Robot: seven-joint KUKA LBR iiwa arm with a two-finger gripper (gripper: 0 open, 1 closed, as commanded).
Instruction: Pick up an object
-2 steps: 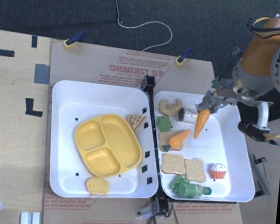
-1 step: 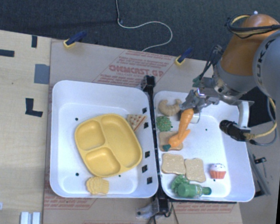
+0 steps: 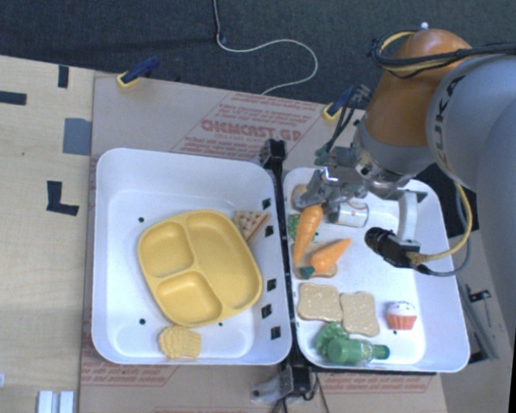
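You are looking down on a tabletop (image 3: 15, 249) with a cardboard sheet (image 3: 230, 125) under two shallow white bins set side by side.

Left bin (image 3: 122, 187): a yellow divided plate (image 3: 198, 266) lies tilted near the centre. A waffle-patterned cracker (image 3: 250, 220) touches the plate's upper right edge, and a small yellow biscuit-like piece (image 3: 180, 341) lies just below the plate's lower corner.

Right bin (image 3: 441, 294): the grey arm with its orange band (image 3: 417, 89) reaches in from your right and stands over the bin's upper left part. The gripper (image 3: 325, 197) sits low at the top end of the carrots; from this view you cannot tell how it is set, as the metal parts blur together and partly hide one another. Nothing can be seen gripped by it.

Two toy carrots lie just below the gripper: a longer carrot (image 3: 305, 234) standing nearly upright in the view, and a shorter carrot (image 3: 329, 256) angled to its right, the two meeting at their green ends. Below them two bread slices (image 3: 339, 307) lie side by side, touching. A green vegetable toy (image 3: 346, 348) lies along the bin's lower wall, just under the bread. A small cupcake (image 3: 401, 315) sits to the right of the bread, apart from it. A black cable connector (image 3: 389, 246) hangs from the arm over the bin's middle.
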